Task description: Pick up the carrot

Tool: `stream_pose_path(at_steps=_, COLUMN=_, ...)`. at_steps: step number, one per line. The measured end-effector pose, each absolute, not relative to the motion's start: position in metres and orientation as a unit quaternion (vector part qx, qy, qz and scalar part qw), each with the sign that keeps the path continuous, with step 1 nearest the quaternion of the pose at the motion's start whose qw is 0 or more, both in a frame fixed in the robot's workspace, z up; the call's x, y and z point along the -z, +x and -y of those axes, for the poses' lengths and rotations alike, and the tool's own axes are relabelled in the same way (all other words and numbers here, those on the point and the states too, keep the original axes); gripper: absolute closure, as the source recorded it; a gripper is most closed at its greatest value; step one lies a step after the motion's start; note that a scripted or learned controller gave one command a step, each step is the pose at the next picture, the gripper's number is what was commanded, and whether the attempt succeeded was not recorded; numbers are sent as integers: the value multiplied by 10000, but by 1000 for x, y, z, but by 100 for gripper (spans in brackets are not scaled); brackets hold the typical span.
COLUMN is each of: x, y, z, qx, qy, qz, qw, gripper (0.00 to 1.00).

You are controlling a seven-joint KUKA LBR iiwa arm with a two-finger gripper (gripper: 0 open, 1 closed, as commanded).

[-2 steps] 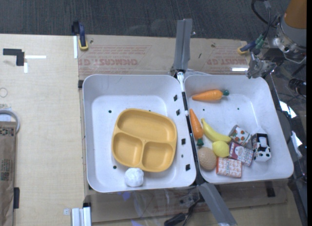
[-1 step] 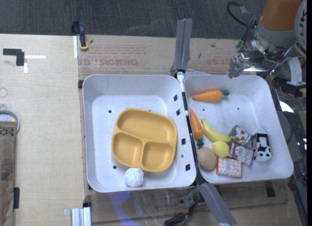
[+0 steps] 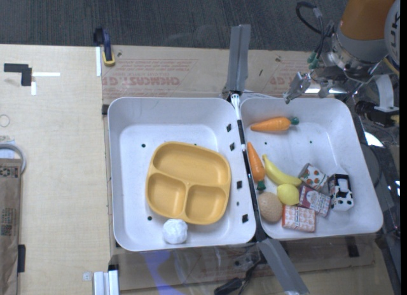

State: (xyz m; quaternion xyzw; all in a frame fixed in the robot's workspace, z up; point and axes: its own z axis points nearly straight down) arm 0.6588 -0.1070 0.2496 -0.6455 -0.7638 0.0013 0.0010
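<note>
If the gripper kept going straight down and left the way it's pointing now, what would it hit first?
Probably the carrot lying crosswise near the back of the right bin. The gripper hangs above that bin's back rim; depth is unclear, so it might meet the bin floor first.

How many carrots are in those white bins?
2, both in the right bin: one carrot lies crosswise near the far wall, the other carrot lies along the left wall beside the banana.

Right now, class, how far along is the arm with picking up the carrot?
Done: nothing yet; the carrot lies flat near the far wall of the right bin. In hand: the pincer sits above that bin's far rim, apart from the carrot. Left: descend, grip, lift. A second carrot lies by the divider, beside the banana.
</note>
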Motion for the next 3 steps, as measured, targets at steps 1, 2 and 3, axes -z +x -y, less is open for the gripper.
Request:
stream_pose_path(at_steps=1, x=-210, y=615, z=106, qx=-8, qy=-5829, qz=8125, qw=8, gripper=0)
stream_pose_path(at_steps=2, x=-220, y=615, z=107, qx=-5, qy=-5842, qz=8116, qw=0, gripper=100)
stream_pose_path(at_steps=3, x=-331, y=617, z=126, qx=-3, qy=-5319, qz=8468, qw=-9, gripper=100)
